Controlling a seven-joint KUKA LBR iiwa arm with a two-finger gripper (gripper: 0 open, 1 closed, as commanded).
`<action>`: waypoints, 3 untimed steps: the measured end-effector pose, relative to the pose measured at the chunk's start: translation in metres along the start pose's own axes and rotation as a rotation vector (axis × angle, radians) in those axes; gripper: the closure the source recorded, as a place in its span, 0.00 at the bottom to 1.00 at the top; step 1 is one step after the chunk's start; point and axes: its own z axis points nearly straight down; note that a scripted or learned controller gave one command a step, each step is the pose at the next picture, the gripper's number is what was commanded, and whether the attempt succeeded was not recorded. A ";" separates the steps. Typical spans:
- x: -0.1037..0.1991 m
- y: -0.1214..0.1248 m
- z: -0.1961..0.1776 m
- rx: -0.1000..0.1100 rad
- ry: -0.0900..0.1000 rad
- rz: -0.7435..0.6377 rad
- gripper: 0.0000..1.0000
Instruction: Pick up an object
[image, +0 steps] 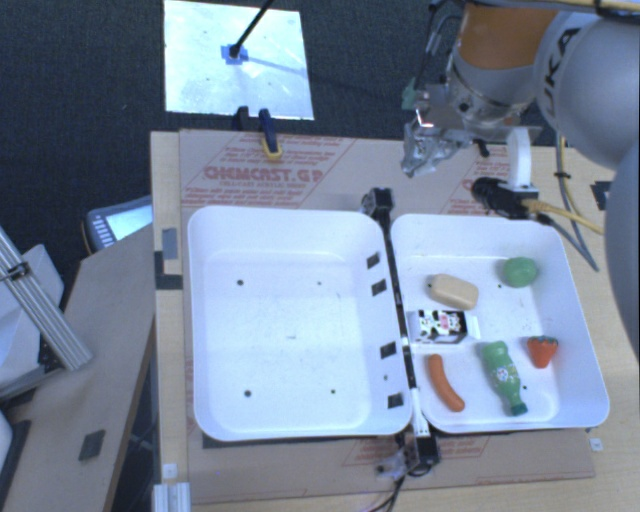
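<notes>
So the gripper (428, 160) hangs up high behind the right bin (570, 300), past its far rim and over the cardboard sheet (300, 165). Nothing is between its fingers, and whether they're spread or closed is too murky to call.

All the pickable stuff sits in the right bin: a tan bread roll (453, 291) near the middle, a green round thing (519, 271) toward the far right corner, a small black-and-white box (442, 325) just in front of the roll, an orange sausage (445, 382) and a green bottle (502, 376) near the front edge, and a little red piece (542, 350) right of the bottle. They're spread apart, which probably makes any single grab easier.

The arm's upper part is cut off by the frame. The left bin (200, 300) holds nothing to grab.
</notes>
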 end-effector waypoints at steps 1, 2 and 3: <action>0.023 -0.091 -0.193 -0.006 0.002 0.004 1.00; 0.097 -0.050 -0.188 0.008 -0.001 0.004 1.00; 0.160 0.006 -0.201 0.004 0.000 0.005 1.00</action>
